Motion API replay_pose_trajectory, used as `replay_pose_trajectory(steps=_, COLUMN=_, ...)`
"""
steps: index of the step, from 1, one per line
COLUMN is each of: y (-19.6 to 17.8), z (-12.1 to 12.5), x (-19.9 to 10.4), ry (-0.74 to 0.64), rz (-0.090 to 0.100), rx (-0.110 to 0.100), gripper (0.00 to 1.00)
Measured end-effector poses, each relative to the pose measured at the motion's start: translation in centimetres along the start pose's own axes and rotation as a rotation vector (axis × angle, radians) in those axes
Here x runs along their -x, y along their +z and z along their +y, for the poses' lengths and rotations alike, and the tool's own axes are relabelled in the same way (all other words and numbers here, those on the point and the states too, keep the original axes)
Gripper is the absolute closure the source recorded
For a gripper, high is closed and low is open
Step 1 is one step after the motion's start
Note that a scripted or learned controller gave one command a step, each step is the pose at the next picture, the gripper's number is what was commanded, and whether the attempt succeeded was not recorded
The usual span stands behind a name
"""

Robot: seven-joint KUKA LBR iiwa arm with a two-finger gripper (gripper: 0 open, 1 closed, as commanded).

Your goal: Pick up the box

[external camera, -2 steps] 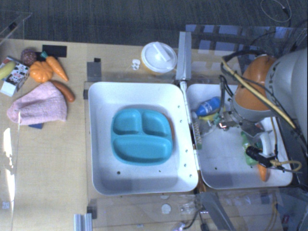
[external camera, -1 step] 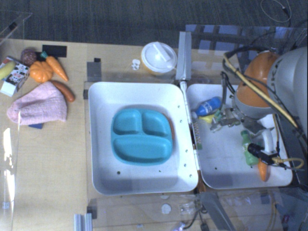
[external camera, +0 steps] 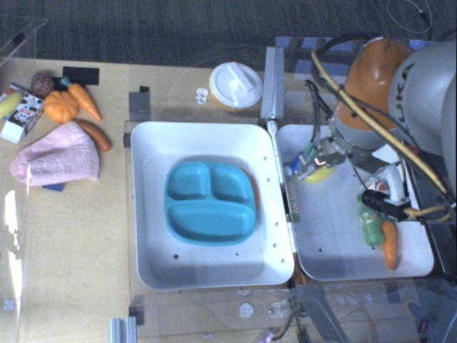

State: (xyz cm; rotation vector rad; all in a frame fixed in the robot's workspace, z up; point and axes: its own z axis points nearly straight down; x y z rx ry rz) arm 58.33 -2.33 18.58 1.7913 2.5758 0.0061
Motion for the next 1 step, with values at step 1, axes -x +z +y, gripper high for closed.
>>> replay_pose_trajectory(steps=1, y=-2.15, z=1.59, x=-0.06, ry=0.155, rz=-0.001, rx=-0.003, gripper=1.00)
